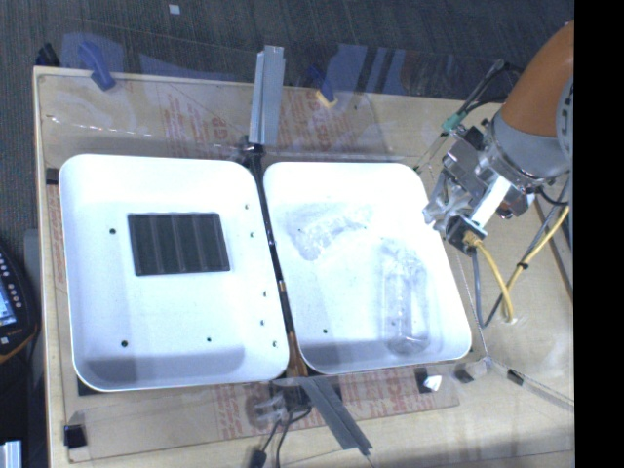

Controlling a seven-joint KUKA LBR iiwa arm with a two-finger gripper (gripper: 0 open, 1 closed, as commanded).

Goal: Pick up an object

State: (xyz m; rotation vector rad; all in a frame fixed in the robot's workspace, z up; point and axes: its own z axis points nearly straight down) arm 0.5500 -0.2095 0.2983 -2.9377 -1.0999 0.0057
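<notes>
A clear plastic bottle (405, 298) lies lengthwise in the right half of the right bin (292, 261). A crumpled piece of clear plastic (327, 227) rests near that bin's upper middle. A dark grey ribbed rectangular block (179, 243) lies flat in the left bin (88, 291). My gripper (453, 219) hangs over the right bin's right rim, above and to the right of the bottle, touching none of the objects. Nothing shows in its grasp.
A grey metal bar (265, 96) stands behind the seam between the bins. Yellow and black cables (507, 281) hang beside the arm, right of the right bin. A clamp (331, 417) sits at the bench's front.
</notes>
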